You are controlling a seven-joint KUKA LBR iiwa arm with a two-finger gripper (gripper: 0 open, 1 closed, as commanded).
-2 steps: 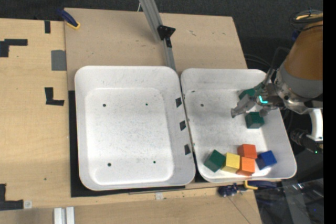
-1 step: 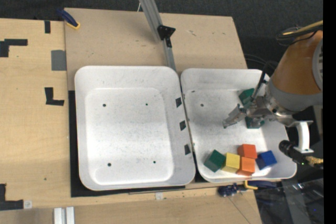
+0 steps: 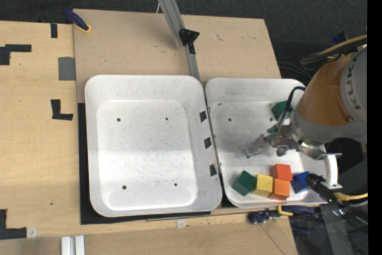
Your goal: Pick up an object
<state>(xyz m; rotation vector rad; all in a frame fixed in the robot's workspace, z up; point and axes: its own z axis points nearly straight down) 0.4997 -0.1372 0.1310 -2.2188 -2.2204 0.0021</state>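
Note:
Along the front edge of the right bin sits a row of blocks: a dark green block, a yellow block, two orange blocks and a blue block. Another green object lies by the bin's right side, partly hidden behind the arm. My gripper hangs low over the middle right of this bin, just behind the block row and a little above the orange blocks. I see nothing in it.
The left bin stands beside the right one. A slanted metal bar with a black clamp reaches down to the bins' back edge. The arm's orange band covers the right bin's right rim.

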